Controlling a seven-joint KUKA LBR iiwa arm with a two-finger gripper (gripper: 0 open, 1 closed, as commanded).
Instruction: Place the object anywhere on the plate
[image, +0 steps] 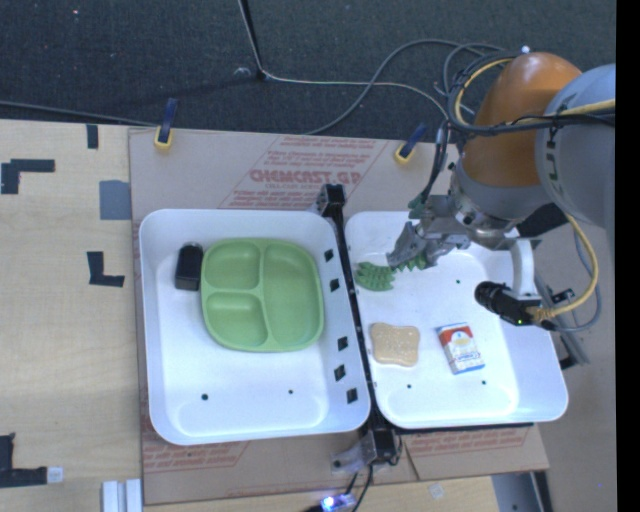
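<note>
- The green object (377, 276), a small piece with a ridged or toothed edge, lies at the upper left of the right bin (530, 385), close to the divider between the bins.
- The gripper (412, 256) hangs directly over it. Its dark fingers point down and to the left, and their tips meet the object's right end. Whether they are spread or closed, and whether they have hold of the object, cannot be told from this angle.
- The plate (263, 296) is pale green and matte, a rounded square split into three compartments. It sits in the left bin (170, 390), well apart from the object.
- A small black block (188, 267) rests just beside the plate's left rim.
- Lower in the right bin lies a tan, spongy piece shaped like a slice of bread (395, 344). Near it to the right is a small red-and-white box (461, 348).
- Both bins are shallow, smooth and white with rounded corners, and they stand on a cardboard sheet (290, 165) with red print.
- The arm (525, 110) is grey with a glossy orange band, and cables loop around it.
</note>
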